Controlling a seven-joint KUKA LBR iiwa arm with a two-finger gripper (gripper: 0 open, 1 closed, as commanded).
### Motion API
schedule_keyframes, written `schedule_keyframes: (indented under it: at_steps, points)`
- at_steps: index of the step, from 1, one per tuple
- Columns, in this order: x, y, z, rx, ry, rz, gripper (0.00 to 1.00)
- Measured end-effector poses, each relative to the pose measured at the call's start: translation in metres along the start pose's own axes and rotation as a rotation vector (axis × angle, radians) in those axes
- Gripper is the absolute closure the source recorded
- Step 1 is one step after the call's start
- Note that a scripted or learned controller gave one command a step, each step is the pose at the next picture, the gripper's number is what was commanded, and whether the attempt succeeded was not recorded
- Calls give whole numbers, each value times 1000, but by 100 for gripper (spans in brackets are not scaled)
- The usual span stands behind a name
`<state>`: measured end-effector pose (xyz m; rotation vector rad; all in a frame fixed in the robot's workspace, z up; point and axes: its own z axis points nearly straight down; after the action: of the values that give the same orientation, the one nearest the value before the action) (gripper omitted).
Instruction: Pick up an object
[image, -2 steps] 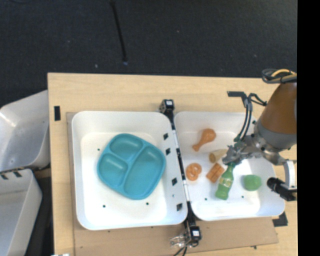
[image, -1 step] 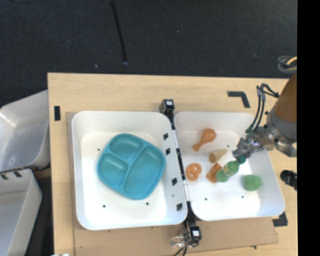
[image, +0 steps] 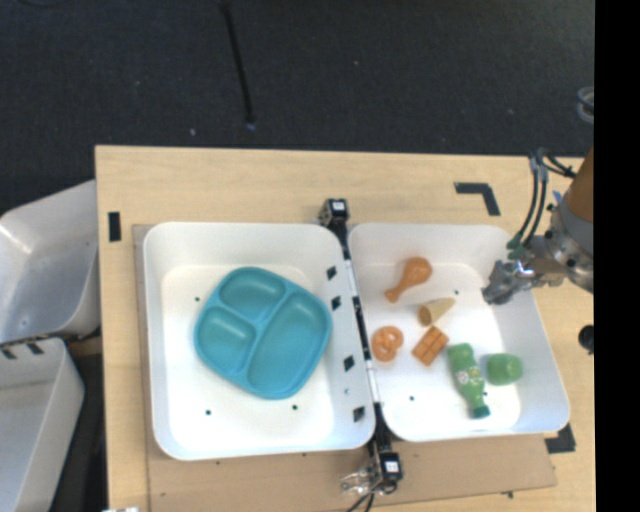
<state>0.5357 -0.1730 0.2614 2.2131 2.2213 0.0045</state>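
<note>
At the right edge of the frame, the gripper (image: 503, 281) hovers over the right bin (image: 530, 405), above the toys; whether it is open I cannot tell.

Count on the tabletop (image: 250, 185): 2 white bins, left bin (image: 180, 420) and right bin (image: 540, 400).

Left bin: 1 blue divided plate (image: 262, 332).

Right bin, 6 items:
- 1 drumstick (image: 408, 277)
- 1 beige cone-shaped piece (image: 435, 311)
- 1 orange ring, pretzel or donut (image: 387, 343)
- 1 orange waffle-like block (image: 430, 346)
- 1 green bottle (image: 467, 380)
- 1 green lump (image: 503, 368)

Total: 7 loose items, 2 bins.
</note>
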Motion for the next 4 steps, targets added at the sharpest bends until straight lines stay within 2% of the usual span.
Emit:
schedule_keyframes:
  at_steps: [4]
  points:
    - [164, 81, -6, 4, 3, -2, 100]
